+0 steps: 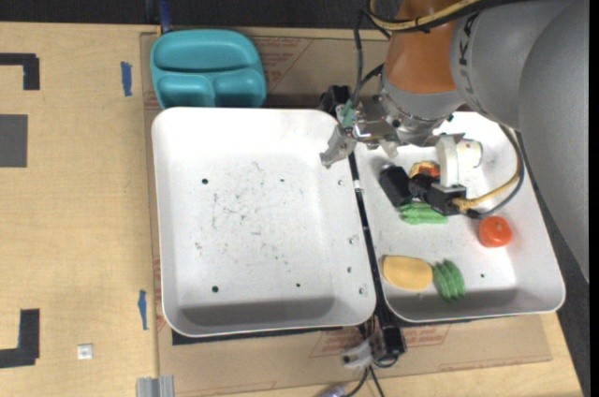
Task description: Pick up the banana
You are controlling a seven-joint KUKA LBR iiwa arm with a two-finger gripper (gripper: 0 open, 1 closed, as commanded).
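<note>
Looking down at a slant on a tan bench (75,217) bearing two shallow white bins side by side. On the left, one bin (262,236) with a floor scuffed by faint grey marks and dotted with a few small dark spots. Just beyond its far edge, a teal divided tray (208,67). Reaching in from the right, a grey arm (543,58) with an orange band (426,21) above the wrist, hanging over the far part of the right bin (510,278). Gripper (337,147) low over the seam where the two bins meet, near their far end, tilted toward the left bin; spread or closed, cannot tell from this angle. Banana (407,272), seen as a stubby pale yellow shape, lying in the right bin near its front wall, on the left side close to the seam, well apart from the gripper. Just beside its right end, perhaps touching, a ribbed green toy (450,279). Farther right and a little farther back, a small red-orange round thing (494,231). Nearer the middle of that bin, a flat green piece (423,215), below the wrist.
</note>
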